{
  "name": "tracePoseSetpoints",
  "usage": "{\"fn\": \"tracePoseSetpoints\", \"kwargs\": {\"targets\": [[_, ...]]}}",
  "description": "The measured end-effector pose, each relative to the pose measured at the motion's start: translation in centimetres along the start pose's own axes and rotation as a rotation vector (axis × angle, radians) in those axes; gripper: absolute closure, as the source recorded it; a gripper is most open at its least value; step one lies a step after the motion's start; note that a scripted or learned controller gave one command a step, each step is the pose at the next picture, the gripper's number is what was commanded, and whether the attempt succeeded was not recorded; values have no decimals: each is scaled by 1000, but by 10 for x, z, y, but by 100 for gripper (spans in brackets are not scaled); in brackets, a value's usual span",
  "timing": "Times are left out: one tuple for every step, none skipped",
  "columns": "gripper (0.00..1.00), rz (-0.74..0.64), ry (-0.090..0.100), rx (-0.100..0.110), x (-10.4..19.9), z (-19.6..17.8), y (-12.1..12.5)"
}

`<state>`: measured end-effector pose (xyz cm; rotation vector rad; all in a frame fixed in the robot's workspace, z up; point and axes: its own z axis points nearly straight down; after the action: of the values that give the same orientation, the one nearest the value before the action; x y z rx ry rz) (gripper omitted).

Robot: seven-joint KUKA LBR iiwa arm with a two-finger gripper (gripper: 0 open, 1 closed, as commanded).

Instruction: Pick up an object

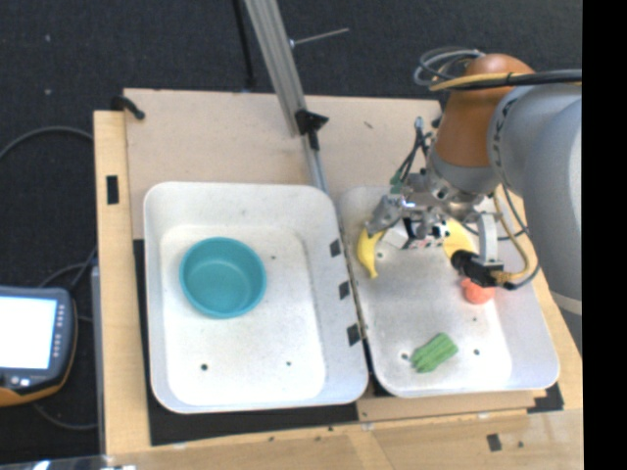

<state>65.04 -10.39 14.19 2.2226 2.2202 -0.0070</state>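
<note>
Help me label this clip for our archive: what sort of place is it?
Most likely a robotics lab's grasping test bench. A grey arm reaches over two white bins on a board, holding a teal bowl, banana and green object; a control pendant sits alongside.

Fixed high above the tabletop (225, 140), looking down at a slant, far enough to frame both white bins (176, 360).

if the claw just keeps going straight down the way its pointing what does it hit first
Probably the white floor of the right bin, just right of the banana. The claw points down beside it, though depth is unclear here, so it might clip the banana's edge.
</note>
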Motion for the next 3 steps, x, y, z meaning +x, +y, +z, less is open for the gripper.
{"fn": "tracePoseSetpoints", "kwargs": {"targets": [[100,3,2,-5,-1,-14,1],[100,1,2,-11,-7,-78,1],[100,3,1,-3,-8,-65,1]]}}
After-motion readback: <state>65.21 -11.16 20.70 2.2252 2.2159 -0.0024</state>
